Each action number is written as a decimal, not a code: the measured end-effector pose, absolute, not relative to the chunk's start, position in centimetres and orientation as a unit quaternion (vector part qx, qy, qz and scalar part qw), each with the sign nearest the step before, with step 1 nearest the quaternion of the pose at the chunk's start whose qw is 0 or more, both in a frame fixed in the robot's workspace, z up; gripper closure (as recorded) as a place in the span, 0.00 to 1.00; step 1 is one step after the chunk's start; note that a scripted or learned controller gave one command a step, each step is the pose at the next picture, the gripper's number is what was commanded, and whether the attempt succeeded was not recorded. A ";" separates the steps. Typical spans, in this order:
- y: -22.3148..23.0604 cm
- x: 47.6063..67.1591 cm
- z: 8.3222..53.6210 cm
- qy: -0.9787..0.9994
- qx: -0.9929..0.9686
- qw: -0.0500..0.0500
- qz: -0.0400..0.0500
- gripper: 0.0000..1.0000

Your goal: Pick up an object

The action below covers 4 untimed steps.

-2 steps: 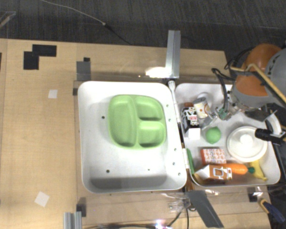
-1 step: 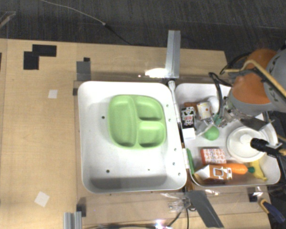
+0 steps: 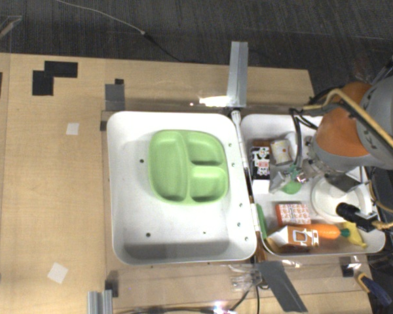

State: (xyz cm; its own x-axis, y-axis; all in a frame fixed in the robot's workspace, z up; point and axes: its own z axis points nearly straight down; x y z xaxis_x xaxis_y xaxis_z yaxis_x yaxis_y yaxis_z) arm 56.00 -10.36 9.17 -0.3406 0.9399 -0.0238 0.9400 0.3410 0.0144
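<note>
The right bin (image 3: 378,244) holds several objects. A black-and-white carton (image 3: 260,161) lies at its left, with a small pale can (image 3: 281,150) beside it. My gripper (image 3: 293,176) is low in the middle of this bin, just right of the carton. A small green object (image 3: 291,188) sits right at the gripper's tip; whether it is held is hidden. Nearer the front lie a red-orange box (image 3: 293,212), a brown carton (image 3: 297,238) and a carrot (image 3: 325,231). A white cup (image 3: 327,200) stands under the wrist.
The left bin (image 3: 128,241) holds a green divided plate (image 3: 187,165). A yellow piece (image 3: 357,238) lies at the right bin's front right corner, and a thin green item (image 3: 261,218) rests by its left wall. A metal post (image 3: 238,74) stands behind the bins.
</note>
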 end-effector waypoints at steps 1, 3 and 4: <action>-9.7 56.3 10.4 0.822 0.569 0.015 0.004 1.00; 7.4 65.0 18.5 0.852 0.523 0.001 0.002 1.00; 8.2 65.7 27.1 0.839 0.544 0.005 0.004 1.00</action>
State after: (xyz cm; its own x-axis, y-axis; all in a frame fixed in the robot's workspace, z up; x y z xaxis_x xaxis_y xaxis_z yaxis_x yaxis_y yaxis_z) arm 65.65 8.18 27.07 -0.4082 0.9129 -0.0037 0.9128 0.4082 0.0116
